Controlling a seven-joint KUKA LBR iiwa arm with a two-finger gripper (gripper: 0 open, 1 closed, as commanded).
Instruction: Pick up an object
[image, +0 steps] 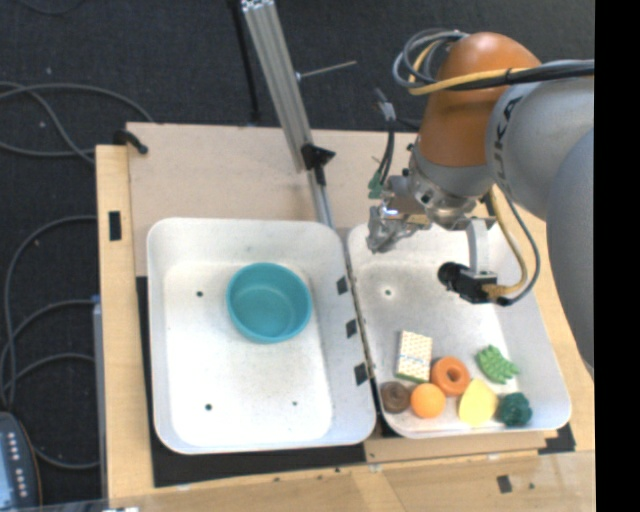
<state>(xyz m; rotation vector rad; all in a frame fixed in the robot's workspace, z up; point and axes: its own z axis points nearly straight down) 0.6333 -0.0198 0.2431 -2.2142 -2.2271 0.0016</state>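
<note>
— Camera view: what is listed as obscured?

— The end effector (385, 228), at the far edge of the right bin (520, 300), is blurred against the rim; whether it is open or closed cannot be told, and nothing is seen held.

— And the items?

— Clustered at the right bin's near corner: a speckled cracker-like square (414, 356), an orange ring (451, 375), an orange ball (428, 401), a brown ring (397, 397), a yellow lemon shape (478, 403) and two green leafy pieces (497, 364). A smooth teal bowl (268, 301) is catalogued in the left bin (190, 400).

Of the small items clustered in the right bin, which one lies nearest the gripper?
The pale speckled square block. It sits at the top left of the cluster, closest to the gripper up at the bin's far corner; the orange ring and the rest lie farther.
</note>
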